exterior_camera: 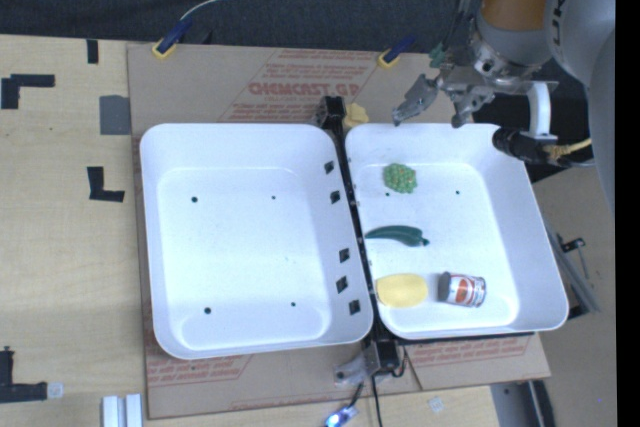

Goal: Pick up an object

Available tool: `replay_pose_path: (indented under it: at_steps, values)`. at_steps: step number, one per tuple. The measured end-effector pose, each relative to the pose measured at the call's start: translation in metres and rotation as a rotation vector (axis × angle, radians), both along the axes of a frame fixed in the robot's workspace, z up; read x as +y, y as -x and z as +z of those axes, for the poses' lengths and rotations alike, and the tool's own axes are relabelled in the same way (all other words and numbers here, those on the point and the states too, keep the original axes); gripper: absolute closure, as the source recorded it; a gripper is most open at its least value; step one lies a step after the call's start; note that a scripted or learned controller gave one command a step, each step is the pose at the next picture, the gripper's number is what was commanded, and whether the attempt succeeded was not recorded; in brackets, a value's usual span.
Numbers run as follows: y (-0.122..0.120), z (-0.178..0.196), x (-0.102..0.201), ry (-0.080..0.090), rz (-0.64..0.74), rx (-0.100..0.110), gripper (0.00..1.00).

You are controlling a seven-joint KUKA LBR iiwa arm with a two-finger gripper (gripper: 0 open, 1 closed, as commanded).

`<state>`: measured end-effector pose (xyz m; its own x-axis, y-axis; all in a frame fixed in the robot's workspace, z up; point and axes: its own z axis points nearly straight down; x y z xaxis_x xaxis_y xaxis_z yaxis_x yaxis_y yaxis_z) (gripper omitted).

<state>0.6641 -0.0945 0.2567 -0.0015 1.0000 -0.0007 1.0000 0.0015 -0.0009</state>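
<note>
The gripper [433, 112] hangs above the far rim of the right bin [500, 177], fingers spread wide with nothing between them. That bin holds four things, one each: a yellow lemon-like piece [401, 291], a small can [463, 289], a green pepper [396, 235] and a green bunch [400, 178]. The can looks stiff, light and slippery, best pinched across its middle.

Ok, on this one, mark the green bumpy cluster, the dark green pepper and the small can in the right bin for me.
green bumpy cluster [400, 178], camera view, on its middle.
dark green pepper [396, 235], camera view, on the middle of its body.
small can [463, 290], camera view, on its red side wall.
</note>
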Motion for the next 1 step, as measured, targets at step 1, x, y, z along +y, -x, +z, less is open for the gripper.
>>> replay_pose_path:
  at_steps: [1]
  values:
    - [0.0333, -0.1351, -0.0153, -0.002, -0.002, 0.013, 0.0]
